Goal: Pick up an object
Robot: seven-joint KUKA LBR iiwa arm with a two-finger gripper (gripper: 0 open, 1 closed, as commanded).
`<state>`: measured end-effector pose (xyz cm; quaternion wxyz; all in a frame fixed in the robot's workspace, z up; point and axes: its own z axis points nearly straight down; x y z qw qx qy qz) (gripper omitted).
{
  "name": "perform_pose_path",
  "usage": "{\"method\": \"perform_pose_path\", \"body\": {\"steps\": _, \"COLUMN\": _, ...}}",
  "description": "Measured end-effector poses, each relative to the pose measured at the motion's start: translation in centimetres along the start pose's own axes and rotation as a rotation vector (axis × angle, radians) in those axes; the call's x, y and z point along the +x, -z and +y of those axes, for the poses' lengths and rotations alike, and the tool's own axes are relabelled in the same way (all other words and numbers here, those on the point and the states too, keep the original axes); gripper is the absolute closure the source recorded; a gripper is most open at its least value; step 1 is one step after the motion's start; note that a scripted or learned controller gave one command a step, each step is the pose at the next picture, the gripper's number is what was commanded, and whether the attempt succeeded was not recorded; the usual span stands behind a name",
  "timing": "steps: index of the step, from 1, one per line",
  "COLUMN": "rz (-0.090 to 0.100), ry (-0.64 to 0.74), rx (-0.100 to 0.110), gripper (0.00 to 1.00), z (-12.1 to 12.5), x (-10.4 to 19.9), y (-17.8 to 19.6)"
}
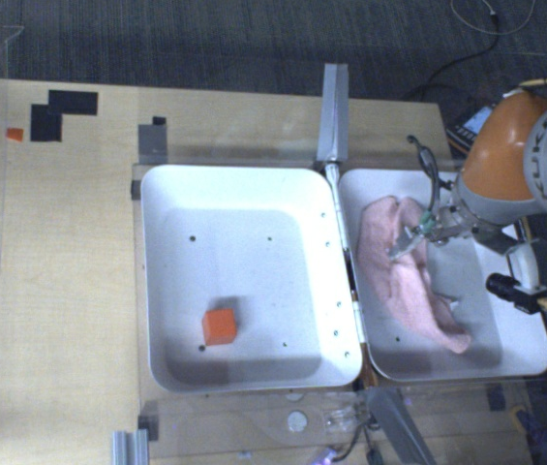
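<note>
Two shallow white plastic bins sit side by side on the pale wooden worktop (70, 260), meeting just right of the frame's centre. The left bin (244, 201) holds a small orange cube (220, 326) in its lower left part, well apart from the arm. The right bin (515, 347) holds a crumpled pink cloth (404, 279) that runs from the bin's upper left down toward its lower middle. The grey arm with its orange band (505, 148) enters from the right edge of the frame. Its end effector (418, 235) hangs over the upper part of the cloth, close to it or touching it. How far its jaws are parted cannot be told, nor whether any cloth lies between them.
</note>
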<state>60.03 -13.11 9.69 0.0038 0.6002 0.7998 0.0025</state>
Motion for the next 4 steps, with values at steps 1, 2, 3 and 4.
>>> {"method": "perform_pose_path", "body": {"steps": 1, "rz": -0.002, "ry": 0.029, "rx": -0.005, "gripper": 0.0, "z": -0.7, "x": 3.5, "y": -0.6}}
{"method": "perform_pose_path", "body": {"steps": 2, "rz": -0.006, "ry": 0.031, "rx": -0.016, "gripper": 1.0, "z": -0.3, "x": 3.4, "y": 0.8}}
{"method": "perform_pose_path", "body": {"steps": 3, "rz": -0.008, "ry": 0.258, "rx": -0.013, "gripper": 1.0, "z": -2.8, "x": 5.2, "y": -0.4}}
{"method": "perform_pose_path", "body": {"steps": 4, "rz": -0.001, "ry": 0.365, "rx": -0.003, "gripper": 1.0, "z": 4.9, "x": 7.0, "y": 9.1}}
